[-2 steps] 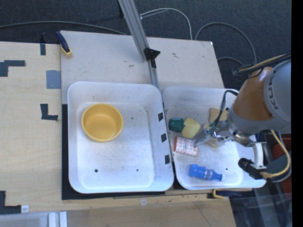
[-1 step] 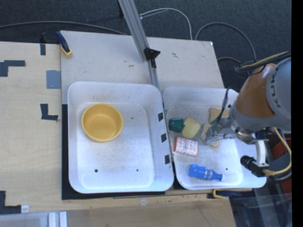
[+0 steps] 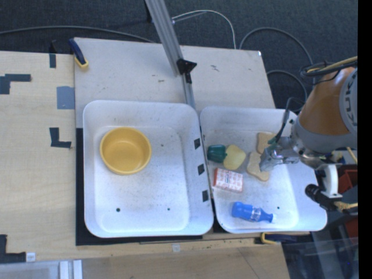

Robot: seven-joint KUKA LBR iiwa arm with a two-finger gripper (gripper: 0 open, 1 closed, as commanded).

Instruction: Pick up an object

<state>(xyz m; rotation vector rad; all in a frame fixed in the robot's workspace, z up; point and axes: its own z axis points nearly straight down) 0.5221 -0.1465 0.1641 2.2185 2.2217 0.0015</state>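
From the camera view, two shallow white bins sat side by side on the bench. The left bin [image 3: 93,156] carried a yellow bowl [image 3: 125,150] near its left wall, toward the far edge, upright with its mouth facing up.

The right bin [image 3: 290,217] carried the rest. A small green object [image 3: 217,153] lay close to the bin's left wall, touching or just beside a pale yellow lump [image 3: 235,157]. Nearer the front edge, a white packet with red print [image 3: 228,180] lay flat, and a blue bottle [image 3: 251,212] lay on its side near the front edge, its narrow end pointing toward the right wall. Two tan, flat pieces lay toward the right side: one [image 3: 265,140] near the far edge, the other [image 3: 256,170] nearer the middle.

The arm [image 3: 328,112], with its orange band, reached in over the right wall. The gripper [image 3: 272,156] hung low between the two tan pieces, right above the nearer one. Whether its fingers were spread or closed could not be told, and nothing was seen held between them.
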